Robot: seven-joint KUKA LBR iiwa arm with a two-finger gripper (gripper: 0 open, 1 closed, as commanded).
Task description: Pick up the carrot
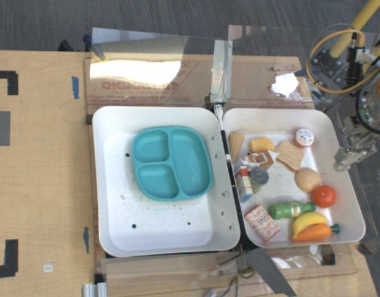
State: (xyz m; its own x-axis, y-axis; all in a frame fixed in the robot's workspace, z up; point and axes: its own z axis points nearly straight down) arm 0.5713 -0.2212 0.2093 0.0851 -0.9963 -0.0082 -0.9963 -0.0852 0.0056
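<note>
The carrot [312, 232], orange with a green stub at its right end, lies in the front right corner of the right bin [351, 210]. It rests against a yellow banana [307, 220] just behind it. The gripper [351, 151] hangs at the right bin's right rim, well behind the carrot and apart from it, with nothing seen in it.
Around the carrot lie a red tomato [324, 195], a green bottle [288, 210] and a pink box [262, 222]. Further back are a tan roll [307, 179], toast [289, 155] and other small foods. A teal divided plate [172, 163] sits in the left bin [116, 215].
</note>
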